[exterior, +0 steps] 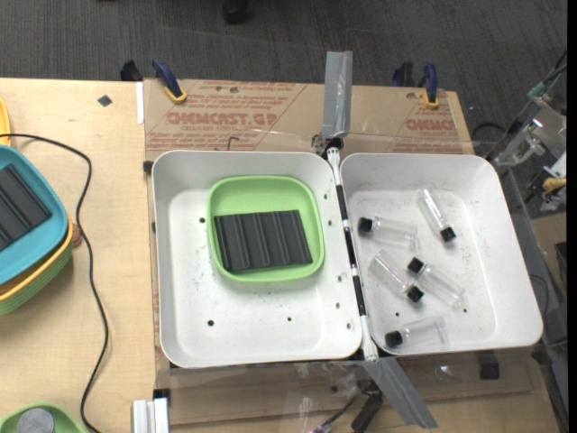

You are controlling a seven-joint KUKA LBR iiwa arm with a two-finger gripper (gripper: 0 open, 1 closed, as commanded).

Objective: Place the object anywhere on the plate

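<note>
A square green plate [267,198] lies in the left white bin [180,314], toward its back. A black ribbed mat [264,240] covers the plate's middle. The right white bin [505,269] holds several clear plastic tubes with black caps, lying flat and scattered. One tube [434,211] lies near the back, another [389,232] at the left beside the divider, and a third [420,335] near the front edge. Two more cross in the middle of that bin.
A stack of teal and yellow plates [41,242] sits on the wooden bench at far left, with a black cable [95,269] running past it. Blue clamps [168,79] hold cardboard behind the bins. Equipment [545,142] stands at the right edge.
</note>
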